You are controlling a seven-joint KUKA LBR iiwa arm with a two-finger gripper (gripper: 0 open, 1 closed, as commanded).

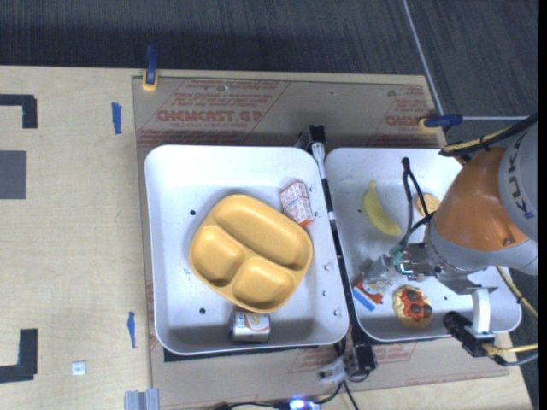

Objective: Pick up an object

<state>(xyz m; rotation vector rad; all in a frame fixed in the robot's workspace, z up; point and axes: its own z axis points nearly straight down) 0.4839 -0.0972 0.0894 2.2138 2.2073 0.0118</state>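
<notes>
Nearest the camera, at the bottom rim of the left bin (pixel 162 229), a small can (pixel 251 325) lies on its side, just touching the lower edge of a yellow three-compartment tray (pixel 249 250). That tray sits tilted in the middle of the left bin and takes up most of its floor. At the tray's upper right corner a small red-and-white packet (pixel 296 202) rests against it, close to the divide between the two bins.

In the right bin (pixel 355 173), along its near edge, a round red-and-orange object (pixel 411 305) lies on the white floor, with a small red, white and blue packet (pixel 368 294) just to its left. The tool (pixel 400 260) is low over this bin, just above and between those two items (its tip is lost among cables and its own dark parts, so whether it is apart or together cannot be told, and nothing is visibly clamped in it). The grey arm with its orange band (pixel 479 207) comes in from the right and covers much of the bin's right half.

Farther back, a yellow banana (pixel 378 210) lies on the bin floor, well clear of the tool. Beyond both bins a sheet of printed brown cardboard (pixel 256 109) lies flat on the pale wooden tabletop (pixel 68 229).
</notes>
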